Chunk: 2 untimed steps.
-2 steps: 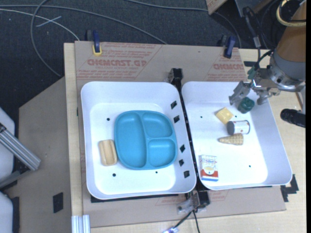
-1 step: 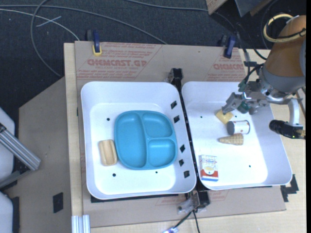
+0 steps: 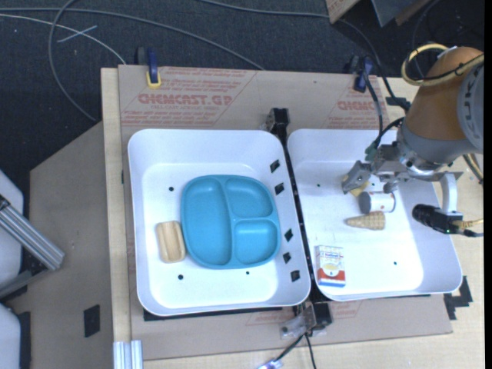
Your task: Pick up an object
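The ice-cream cone (image 3: 365, 221), a small tan toy lying on its side, rests on the floor of the right bin (image 3: 400, 271), near the middle and slightly toward its far half. Just beyond it, almost touching, sits a small white and grey cylinder (image 3: 374, 202). The gripper (image 3: 370, 177) hangs right over that cylinder, at the far side of the cone; whether it is open or closed cannot be told from this angle, and nothing is plainly seen held in it. The grey arm (image 3: 438, 118) with its orange band reaches in from the right, over the bin's far right corner.

At the near left corner of the same bin lies a small white card box (image 3: 330, 265) with a red and yellow print, well apart from the cone.

The left bin (image 3: 154, 167) holds a blue divided plate (image 3: 229, 221) in its middle, and just left of the plate lies a tan slice of bread (image 3: 170, 241). Both bins sit side by side on the desk (image 3: 115, 206).
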{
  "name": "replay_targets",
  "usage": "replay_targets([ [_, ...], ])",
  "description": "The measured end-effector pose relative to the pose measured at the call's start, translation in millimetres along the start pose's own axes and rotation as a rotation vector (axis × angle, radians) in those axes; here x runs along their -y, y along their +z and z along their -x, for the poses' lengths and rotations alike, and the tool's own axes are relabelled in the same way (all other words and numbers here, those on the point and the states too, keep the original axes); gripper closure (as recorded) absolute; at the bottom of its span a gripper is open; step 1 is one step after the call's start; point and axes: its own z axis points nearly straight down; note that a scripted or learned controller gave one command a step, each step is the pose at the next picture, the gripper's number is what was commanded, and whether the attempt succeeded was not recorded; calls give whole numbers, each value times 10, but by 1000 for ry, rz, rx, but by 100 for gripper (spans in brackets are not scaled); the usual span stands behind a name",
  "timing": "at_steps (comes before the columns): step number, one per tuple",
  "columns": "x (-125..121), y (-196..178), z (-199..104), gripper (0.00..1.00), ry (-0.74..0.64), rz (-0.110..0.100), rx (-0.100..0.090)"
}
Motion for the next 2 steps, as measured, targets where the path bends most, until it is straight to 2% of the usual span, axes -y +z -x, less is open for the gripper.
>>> replay_targets([
  [1,-4,514,-5,0,0,1,0],
  [2,-11,385,-7,100,0,4,0],
])
